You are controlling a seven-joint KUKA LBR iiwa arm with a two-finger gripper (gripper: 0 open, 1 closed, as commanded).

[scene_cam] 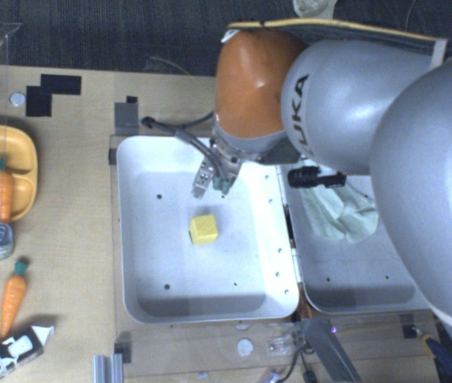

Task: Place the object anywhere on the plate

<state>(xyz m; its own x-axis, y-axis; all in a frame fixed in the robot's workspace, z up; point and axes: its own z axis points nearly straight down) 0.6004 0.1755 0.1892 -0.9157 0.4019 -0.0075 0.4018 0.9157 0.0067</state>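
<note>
A small yellow block (204, 229) lies on the floor of the left white bin (154, 294), near its middle. My gripper (213, 183) hangs above the bin's far part, just up and slightly right of the block, apart from it. Its two fingers (202, 184) point down and stand a little apart, open, with nothing between them. The orange band and grey arm loom behind and to the right.
The right bin (353, 294) holds a crumpled pale cloth (339, 212), partly hidden by the arm. Left of the bins, a yellow divided tray (18, 146) carries a toy carrot (2, 194); another carrot (12, 294) and small toys lie on the bench.
</note>
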